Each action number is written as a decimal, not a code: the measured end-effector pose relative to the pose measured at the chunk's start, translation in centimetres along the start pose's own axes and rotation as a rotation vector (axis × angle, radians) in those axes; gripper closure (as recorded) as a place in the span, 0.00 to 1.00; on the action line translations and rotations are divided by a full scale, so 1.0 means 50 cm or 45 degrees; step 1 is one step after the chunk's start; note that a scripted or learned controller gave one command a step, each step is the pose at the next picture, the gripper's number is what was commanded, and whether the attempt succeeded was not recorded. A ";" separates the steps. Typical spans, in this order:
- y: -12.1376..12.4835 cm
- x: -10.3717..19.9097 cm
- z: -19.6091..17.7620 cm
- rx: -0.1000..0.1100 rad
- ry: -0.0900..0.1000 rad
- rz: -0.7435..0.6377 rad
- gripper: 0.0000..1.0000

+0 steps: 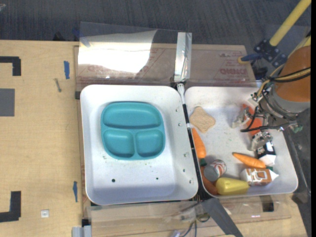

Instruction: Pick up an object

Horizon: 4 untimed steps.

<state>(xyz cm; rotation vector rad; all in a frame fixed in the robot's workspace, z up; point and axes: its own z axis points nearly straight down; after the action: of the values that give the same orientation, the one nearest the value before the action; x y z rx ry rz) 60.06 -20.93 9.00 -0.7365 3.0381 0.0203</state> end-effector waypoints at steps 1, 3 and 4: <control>0.074 -0.163 0.008 0.015 0.007 0.140 0.00; 0.080 -0.113 0.007 0.019 0.006 0.336 0.00; 0.005 0.034 -0.012 0.018 0.014 0.329 0.00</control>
<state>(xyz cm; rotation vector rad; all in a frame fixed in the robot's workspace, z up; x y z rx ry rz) 58.44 -21.50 9.57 -0.3402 3.1163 -0.0024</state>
